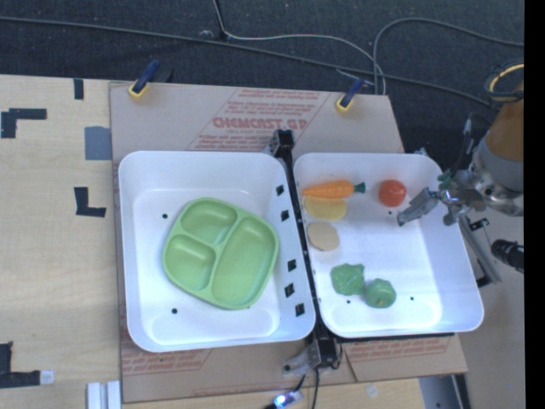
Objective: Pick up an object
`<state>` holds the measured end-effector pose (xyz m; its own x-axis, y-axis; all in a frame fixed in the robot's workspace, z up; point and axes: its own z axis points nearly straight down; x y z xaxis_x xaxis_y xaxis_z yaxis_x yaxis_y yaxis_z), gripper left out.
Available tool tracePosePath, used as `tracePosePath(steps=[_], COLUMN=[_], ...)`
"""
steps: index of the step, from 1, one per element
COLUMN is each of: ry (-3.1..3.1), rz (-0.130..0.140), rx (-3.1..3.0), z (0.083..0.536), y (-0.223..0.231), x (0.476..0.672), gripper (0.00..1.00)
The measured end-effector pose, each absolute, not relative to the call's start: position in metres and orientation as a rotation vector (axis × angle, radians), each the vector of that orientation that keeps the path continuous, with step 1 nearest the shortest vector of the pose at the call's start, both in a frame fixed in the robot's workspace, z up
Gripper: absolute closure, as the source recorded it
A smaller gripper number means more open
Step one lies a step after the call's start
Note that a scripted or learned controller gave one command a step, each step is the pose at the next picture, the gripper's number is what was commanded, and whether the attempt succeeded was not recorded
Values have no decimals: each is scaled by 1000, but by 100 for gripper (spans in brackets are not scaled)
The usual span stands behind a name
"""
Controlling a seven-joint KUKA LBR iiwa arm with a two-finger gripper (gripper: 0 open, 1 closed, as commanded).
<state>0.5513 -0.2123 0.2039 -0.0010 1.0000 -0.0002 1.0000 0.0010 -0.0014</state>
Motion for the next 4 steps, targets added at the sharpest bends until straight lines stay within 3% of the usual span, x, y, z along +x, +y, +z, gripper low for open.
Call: tracePosePath(steps=[2,3,4], ry=[-2221,-2225,-2230], rz=[5,2,-1], rx=[-2217,-2221,-2223], z=[93,86,97], y=[-209,-209,-209], x=[540,540,542], gripper=[0,0,100])
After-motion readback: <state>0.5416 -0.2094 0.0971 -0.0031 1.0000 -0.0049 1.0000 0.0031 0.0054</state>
